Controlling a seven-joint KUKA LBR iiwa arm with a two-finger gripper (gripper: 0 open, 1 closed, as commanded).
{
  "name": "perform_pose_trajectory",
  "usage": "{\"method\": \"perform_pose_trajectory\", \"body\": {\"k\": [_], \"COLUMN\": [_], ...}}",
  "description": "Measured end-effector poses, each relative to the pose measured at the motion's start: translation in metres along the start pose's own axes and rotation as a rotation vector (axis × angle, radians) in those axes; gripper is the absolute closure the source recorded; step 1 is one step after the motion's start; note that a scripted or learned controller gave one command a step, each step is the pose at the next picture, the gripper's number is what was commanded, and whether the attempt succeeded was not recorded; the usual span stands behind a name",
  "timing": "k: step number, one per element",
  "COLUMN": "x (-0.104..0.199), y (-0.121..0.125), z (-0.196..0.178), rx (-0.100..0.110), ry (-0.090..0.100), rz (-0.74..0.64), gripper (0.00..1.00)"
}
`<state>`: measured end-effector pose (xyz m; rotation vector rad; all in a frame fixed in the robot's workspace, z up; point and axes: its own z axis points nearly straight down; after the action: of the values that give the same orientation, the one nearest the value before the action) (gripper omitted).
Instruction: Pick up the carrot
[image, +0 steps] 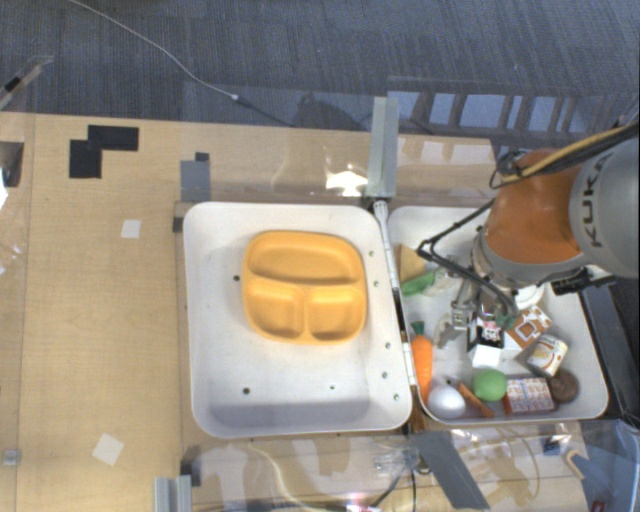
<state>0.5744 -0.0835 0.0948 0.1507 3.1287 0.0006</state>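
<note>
Gripper (466, 322) hovers in the right bin (597, 400); finger state cannot be told, nothing visibly held. Carrot (423, 362) lies just left, below. Approach step; next needs a shift over it and descent.

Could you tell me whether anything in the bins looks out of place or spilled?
Nothing stands out. The yellow divided plate sits flat in the left bin; the carrot lies among the other items along the right bin's left wall.
</note>
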Motion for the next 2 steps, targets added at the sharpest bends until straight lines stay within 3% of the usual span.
{"method": "perform_pose_trajectory", "body": {"k": [1, 2], "x": [0.0616, 0.0697], "y": [-0.0107, -0.0069], "z": [0.0016, 0.0014], "rx": [0.002, 0.004], "ry": [-0.018, -0.021], "rz": [-0.182, -0.188], "gripper": [0.0, 0.0]}}
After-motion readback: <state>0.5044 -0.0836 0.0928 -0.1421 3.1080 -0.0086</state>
